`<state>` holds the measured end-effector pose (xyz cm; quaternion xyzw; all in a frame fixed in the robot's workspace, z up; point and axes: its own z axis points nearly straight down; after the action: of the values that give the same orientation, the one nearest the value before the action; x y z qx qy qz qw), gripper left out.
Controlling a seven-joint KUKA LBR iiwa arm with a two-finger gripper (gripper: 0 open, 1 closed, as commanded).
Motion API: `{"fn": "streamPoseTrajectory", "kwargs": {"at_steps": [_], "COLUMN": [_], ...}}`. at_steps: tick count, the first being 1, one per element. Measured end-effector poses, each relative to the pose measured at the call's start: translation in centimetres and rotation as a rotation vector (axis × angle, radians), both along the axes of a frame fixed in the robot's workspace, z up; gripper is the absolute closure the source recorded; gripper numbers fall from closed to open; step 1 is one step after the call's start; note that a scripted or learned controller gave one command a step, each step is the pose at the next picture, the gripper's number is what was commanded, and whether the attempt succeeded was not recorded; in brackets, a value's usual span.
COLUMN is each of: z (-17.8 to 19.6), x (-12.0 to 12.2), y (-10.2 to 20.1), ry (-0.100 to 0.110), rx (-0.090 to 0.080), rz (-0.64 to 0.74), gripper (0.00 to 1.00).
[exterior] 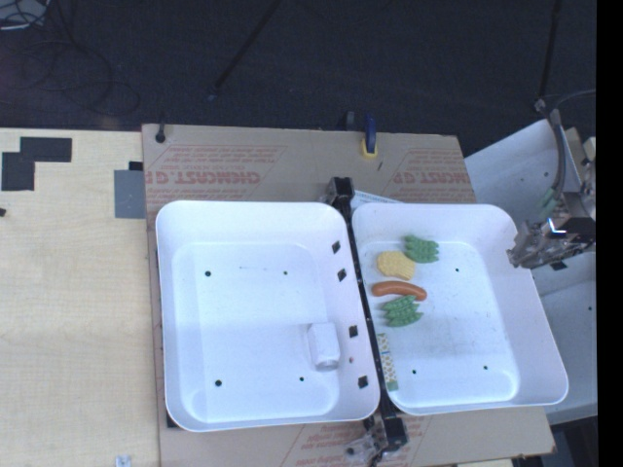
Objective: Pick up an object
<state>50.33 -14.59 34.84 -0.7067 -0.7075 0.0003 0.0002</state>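
Camera view: end effector (551, 241) beside right bin (526, 358).

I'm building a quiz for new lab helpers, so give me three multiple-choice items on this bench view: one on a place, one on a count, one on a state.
1. Where does the white cup lie?
A. in the left bin
B. in the right bin
C. on the cardboard

2. How many green toy pieces lie in the right bin?
A. one
B. two
C. four

3. Where is the hand relative to the toys?
A. closed on the sausage
B. pressing on the yellow piece
C. apart from them, at the right bin's right rim

Key: 1 A, the cup rests near the front of the left bin. 2 B, one green piece sits above the yellow piece, another below the orange sausage. 3 C, the hand sits by the rim with bare bin floor between it and the toys.
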Motion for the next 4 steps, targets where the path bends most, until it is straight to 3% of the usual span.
{"fn": "streamPoseTrajectory", "kwargs": {"at_steps": [1,2,3,4], "z": [-5.6,-1.3,0.3,1.4], "x": [-2.8,6.6,-3.1,-2.8], "y": [-6.9,-6.8,-6.7,1.3], "ry": [0.003,-0.003,0.005,0.002], "rx": [0.001,-0.001,0.003,0.001], "rz": [-0.003,0.0,-0.003,-0.003], "gripper": [1.0,1.0,1.0,1.0]}}
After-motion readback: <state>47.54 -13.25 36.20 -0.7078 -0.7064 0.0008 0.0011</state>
